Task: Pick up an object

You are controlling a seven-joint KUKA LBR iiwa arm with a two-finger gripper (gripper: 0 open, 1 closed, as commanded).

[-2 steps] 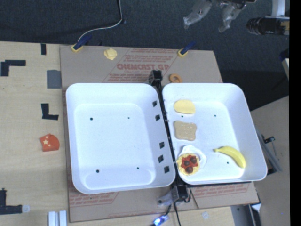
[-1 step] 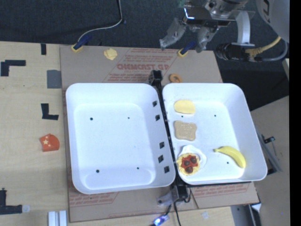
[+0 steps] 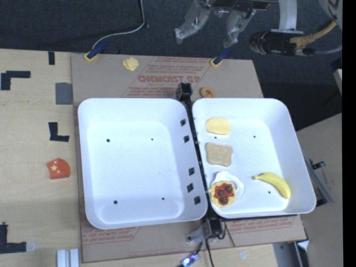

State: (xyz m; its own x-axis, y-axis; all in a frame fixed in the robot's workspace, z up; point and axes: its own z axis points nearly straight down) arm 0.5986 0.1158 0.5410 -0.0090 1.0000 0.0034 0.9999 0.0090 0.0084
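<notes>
Two pale fingers hang spread apart from the gripper (image 3: 210, 28), with nothing between them; it is released and empty, hovering high above the far edge of the bench, beyond the bins altogether.

From the gripper, everything worth taking lies toward six o'clock, in the right bin (image 3: 289, 128). Nearest, almost straight down the view from the fingertips, is the yellow oval piece (image 3: 218, 126), lying flat near the divider with its long axis running three to nine. Just past it, along the same six o'clock line, sits the tan toast-shaped piece (image 3: 219, 154), and beyond that the fried egg with red spots (image 3: 224, 192), close against the bin's near wall. The banana (image 3: 273, 183) lies off toward five o'clock, well apart from the others, its long axis slanting from ten to four.

I would judge the yellow oval piece the shortest reach: the arm needs to travel toward six o'clock and descend, no sideways shift to speak of.

Outside the bins, a small orange ring (image 3: 206, 92) rests on the cardboard sheet (image 3: 167, 77) just beside the right bin's far rim.
</notes>
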